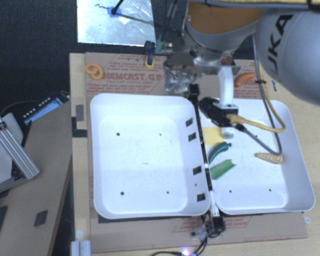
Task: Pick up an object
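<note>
Surface [122, 71]: brown board printed with red lettering, carrying two shallow white bins side by side.

Left bin [144, 153]: white, with a few small dark dots on its floor.

Right bin [266, 188]: white, holding several small things.
- Green piece [222, 169], lying flat near the divider between the bins.
- Darker green curved piece [217, 151], just above the first, also near the divider.
- Yellow flat piece [214, 136], partly under the arm's fittings.
- Tan ridged cone [269, 157], lying on its side toward the bin's right, well apart from the green pieces.
- Orange thing [244, 79] at the bin's far edge, partly hidden by the arm.

Arm [288, 41]: grey, with an orange band, reaching in from the right and hanging over the far edge of the bins.

Claw [181, 81]: metal, low beside the far end of the divider; whether it is spread or pressed together cannot be told.

Off the bins: orange ring [94, 71] on the board's far left corner; yellow and blue clip [149, 55] at the board's far edge.
</note>
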### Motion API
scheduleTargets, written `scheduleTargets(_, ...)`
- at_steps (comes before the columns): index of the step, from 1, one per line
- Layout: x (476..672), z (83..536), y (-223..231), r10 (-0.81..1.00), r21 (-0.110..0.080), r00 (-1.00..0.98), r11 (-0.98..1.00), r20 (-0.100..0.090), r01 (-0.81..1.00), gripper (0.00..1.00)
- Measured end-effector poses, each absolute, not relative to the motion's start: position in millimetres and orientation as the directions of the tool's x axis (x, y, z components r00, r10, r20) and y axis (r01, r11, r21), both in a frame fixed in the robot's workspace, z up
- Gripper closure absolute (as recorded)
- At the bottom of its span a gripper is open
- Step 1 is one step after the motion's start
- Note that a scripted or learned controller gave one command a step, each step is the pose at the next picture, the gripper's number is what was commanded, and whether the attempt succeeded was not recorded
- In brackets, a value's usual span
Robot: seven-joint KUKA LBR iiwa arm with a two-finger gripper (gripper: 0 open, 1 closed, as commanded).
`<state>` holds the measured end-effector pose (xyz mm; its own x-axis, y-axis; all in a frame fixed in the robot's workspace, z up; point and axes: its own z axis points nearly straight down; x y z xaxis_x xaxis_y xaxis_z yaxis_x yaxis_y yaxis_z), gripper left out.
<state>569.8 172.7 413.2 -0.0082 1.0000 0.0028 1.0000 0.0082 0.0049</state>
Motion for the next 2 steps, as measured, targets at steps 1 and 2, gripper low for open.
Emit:
scheduleTargets(1, 552.9, 432, 217, 1.000, 0.003, -0.009, 0.009, 0.003, 1.000, 1.00)
scheduleTargets(2, 549.6, 457, 235, 1.000, 0.004, -0.007, 0.007, 0.003, 1.000, 1.00)
